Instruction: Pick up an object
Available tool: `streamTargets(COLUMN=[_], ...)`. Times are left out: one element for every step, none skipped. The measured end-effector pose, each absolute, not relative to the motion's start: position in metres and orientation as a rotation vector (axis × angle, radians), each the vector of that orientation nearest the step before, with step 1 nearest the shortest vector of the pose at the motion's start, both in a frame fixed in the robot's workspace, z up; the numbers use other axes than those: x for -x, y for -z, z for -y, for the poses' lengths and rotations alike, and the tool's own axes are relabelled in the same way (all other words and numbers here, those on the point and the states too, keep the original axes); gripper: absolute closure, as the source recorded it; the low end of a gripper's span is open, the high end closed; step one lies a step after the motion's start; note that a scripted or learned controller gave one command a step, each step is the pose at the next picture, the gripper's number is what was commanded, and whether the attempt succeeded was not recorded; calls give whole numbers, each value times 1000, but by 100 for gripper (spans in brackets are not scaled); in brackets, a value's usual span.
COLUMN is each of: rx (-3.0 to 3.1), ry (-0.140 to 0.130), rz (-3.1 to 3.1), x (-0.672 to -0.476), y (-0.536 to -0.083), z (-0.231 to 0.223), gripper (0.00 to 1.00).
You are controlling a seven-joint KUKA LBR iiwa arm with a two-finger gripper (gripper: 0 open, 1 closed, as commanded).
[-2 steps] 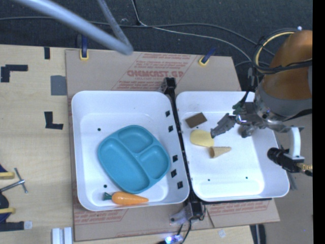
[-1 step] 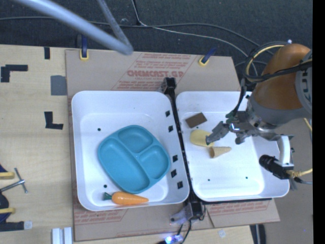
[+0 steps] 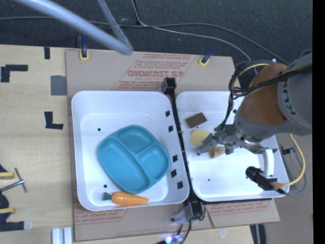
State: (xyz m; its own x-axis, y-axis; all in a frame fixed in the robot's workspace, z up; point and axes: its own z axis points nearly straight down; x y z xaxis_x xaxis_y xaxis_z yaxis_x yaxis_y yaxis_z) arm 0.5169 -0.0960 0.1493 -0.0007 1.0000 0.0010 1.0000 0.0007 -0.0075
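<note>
My gripper (image 3: 209, 147) hangs low over the right bin (image 3: 233, 187), at its middle left. The grey fingers spread apart just below a pale yellow object (image 3: 198, 135). A small tan piece (image 3: 218, 152) lies against the fingers on their right side. A brown rectangular block (image 3: 196, 120) rests a little farther back in the same bin. Nothing shows clamped between the fingers. The arm's orange band (image 3: 261, 98) rises to the right.
The left bin (image 3: 86, 116) holds a blue divided plate (image 3: 133, 158) and an orange carrot (image 3: 128, 199) near its front wall. A black divider (image 3: 175, 136) runs between the bins. Cables loop at the right bin's far right side.
</note>
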Motion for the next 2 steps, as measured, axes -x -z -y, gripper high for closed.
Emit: streamTargets(rx=[2216, 2216], ry=[-7, -4], rz=[2218, 2221], x=[-517, -518], y=[-105, -117], z=[97, 96], gripper=[0, 100])
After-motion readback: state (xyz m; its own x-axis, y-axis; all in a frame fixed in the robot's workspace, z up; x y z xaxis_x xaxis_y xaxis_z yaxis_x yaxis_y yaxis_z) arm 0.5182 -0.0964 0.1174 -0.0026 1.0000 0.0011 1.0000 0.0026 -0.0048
